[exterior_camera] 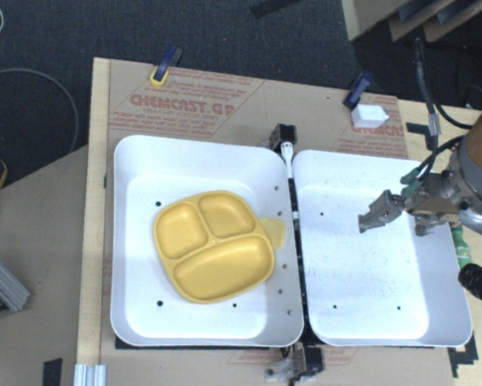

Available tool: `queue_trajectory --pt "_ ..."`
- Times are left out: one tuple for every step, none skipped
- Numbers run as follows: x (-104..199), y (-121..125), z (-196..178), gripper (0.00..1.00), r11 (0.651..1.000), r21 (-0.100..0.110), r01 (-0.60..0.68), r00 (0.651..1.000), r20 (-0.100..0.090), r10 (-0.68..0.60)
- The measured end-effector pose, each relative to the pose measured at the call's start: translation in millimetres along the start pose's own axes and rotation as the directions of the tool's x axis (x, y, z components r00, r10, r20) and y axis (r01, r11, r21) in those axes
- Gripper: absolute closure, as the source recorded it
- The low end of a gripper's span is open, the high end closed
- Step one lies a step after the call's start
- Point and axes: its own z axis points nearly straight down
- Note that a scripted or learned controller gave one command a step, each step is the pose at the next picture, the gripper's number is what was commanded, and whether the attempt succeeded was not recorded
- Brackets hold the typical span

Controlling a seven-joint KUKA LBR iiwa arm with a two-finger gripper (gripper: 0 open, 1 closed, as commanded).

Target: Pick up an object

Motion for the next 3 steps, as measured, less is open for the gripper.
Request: queue_trajectory --pt "-7 0 -5 1.00 1.000 0.007 -0.012 1.000 0.003 0.012" --pt "68 -1 -11 1.00 1.000 0.007 -0.006 1.000 0.001 0.006" --pt "150 1 -102 1.00 1.000 -0.002 -0.003 1.000 -0.003 0.003"
